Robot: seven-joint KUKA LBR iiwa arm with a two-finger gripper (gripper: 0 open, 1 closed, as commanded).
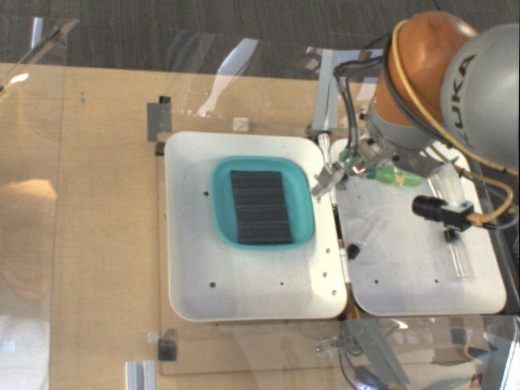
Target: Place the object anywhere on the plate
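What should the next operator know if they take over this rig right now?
Gripper: over the seam between the two bins, by the teal plate's right edge; open or shut unclear.
Teal square plate: in the left white bin, a dark ribbed rectangular pad lying on it.
Small green object: at the wrist, over the right white bin; a grip is not confirmed.
Done: nothing placed. Left: object onto plate.

A single fixed camera looks down at a slant from above the bench (81, 218), taking in both white bins: the left bin (191, 291) sits mid-picture, the right bin (422, 291) toward the right edge, where the arm (463, 63) looms nearest
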